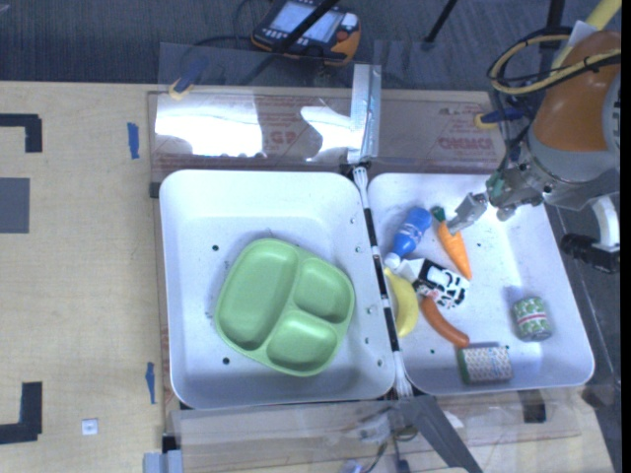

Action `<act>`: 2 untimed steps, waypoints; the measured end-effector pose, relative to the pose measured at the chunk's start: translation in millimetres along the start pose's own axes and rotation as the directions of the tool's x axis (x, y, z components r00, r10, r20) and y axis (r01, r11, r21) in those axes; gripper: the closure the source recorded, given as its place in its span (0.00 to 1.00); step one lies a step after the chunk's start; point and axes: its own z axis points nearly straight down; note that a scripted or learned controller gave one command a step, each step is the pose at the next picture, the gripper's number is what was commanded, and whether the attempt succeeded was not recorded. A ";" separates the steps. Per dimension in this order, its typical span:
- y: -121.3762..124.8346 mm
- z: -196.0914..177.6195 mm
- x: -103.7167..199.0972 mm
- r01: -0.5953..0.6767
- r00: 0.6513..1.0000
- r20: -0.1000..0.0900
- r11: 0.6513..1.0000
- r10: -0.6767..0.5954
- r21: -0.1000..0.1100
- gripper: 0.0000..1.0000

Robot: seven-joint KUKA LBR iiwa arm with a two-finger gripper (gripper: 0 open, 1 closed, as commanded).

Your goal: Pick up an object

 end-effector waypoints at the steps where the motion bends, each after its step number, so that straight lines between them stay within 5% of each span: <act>1: -0.1 0.0 0.0 0.000 1.000 0.000 1.000 0.000 0.000 0.00; 2: 7.0 83.5 -22.0 0.033 0.999 0.001 0.999 -0.033 -0.002 0.00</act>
